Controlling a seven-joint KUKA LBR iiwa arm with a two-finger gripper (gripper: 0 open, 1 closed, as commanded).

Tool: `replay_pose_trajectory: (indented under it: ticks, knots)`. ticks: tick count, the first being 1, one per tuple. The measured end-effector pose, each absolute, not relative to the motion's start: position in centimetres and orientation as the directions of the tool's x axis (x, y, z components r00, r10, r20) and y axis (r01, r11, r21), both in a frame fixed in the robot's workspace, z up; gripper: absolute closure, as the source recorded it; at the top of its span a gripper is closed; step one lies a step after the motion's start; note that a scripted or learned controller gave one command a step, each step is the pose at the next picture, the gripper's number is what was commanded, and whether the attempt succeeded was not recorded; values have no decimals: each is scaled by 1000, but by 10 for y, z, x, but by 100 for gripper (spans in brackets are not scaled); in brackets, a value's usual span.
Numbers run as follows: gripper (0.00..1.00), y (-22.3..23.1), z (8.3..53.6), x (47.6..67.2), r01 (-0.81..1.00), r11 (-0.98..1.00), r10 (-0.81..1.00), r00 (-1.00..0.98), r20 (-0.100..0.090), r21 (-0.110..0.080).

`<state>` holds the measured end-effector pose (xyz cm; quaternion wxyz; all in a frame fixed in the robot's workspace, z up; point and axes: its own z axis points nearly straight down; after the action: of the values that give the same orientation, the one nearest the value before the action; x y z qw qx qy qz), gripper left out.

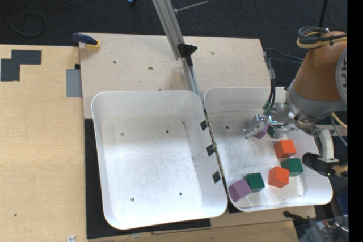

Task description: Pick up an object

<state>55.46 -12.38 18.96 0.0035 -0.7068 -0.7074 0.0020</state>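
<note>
Nearest the camera, the left bin is showing its rounded front rim, white plastic, shallow, speckled with dark dots. Right bin is sitting touching it on the right, same material, used as landmark below.

Arm is reaching in over the right bin's right wall, orange band bulging above a grey wrist section, wrist pointing down and left. Gripper is hanging over the right bin's middle, metal fingers low near the floor. A small purple piece is sitting at the fingertips, but whether it is pinched between them cannot be told; finger spacing is too blurred to read.

Loose blocks in the right bin, all matte cubes: orange block right of the bin's centre, just below the gripper; green block near the right wall; second orange block just beside it toward the front; second green block near the front; lilac block touching it, at the front-left corner.

Aluminium rail is slanting up behind the right bin's back-left corner.
</note>
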Motion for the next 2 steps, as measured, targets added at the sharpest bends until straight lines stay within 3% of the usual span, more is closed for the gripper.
replay_pose_trajectory:
  ticks: [1, 2]
  knots:
    - [0, -125, 192, 555, 1000, -2, 1000, 2, 1, -3]
    - [0, -125, 129, 560, 1000, -2, 1000, 2, 2, -9]
